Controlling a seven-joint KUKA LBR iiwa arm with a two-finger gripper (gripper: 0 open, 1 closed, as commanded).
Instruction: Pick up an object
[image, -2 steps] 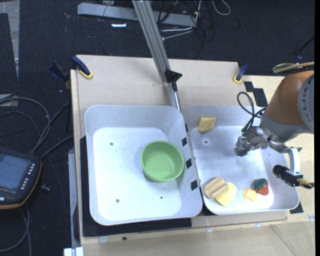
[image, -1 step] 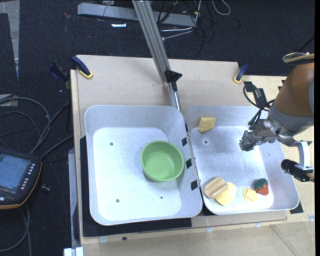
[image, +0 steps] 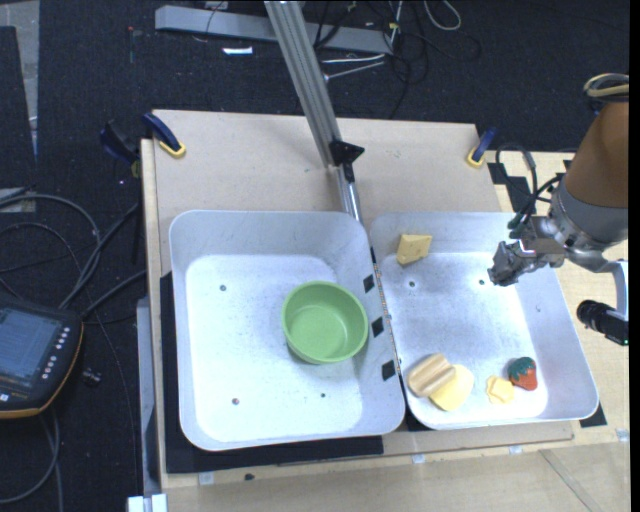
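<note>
Above the right bin (image: 560, 300), near its far right wall, the gripper (image: 505, 268) is poised with nothing seen held, its finger state untellable, while a yellow block (image: 414, 247) lies apart, ungrasped.

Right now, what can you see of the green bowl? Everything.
The green bowl is a round, pale green bowl that looks like plastic, with a smooth rim and plain inside. It sits upright, mouth up, nothing in it, on the floor of the left bin, toward that bin's right side near the divide. Nothing else touches it; the gripper is over the right bin.
</note>
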